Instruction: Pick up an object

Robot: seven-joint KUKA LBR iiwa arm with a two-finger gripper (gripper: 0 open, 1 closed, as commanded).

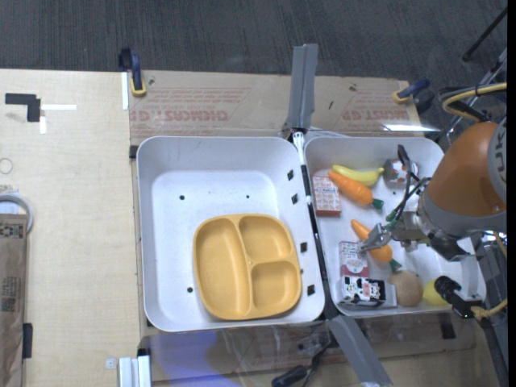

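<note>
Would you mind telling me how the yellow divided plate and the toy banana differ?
The yellow divided plate is far larger than the toy banana. The plate lies in the left bin, the banana among other items in the right bin. The plate is mustard, the banana brighter. Both are yellow.

cardboard (242, 107): "chemcut" print, upside down.

Small orange carrot (372, 243), right bin
</note>
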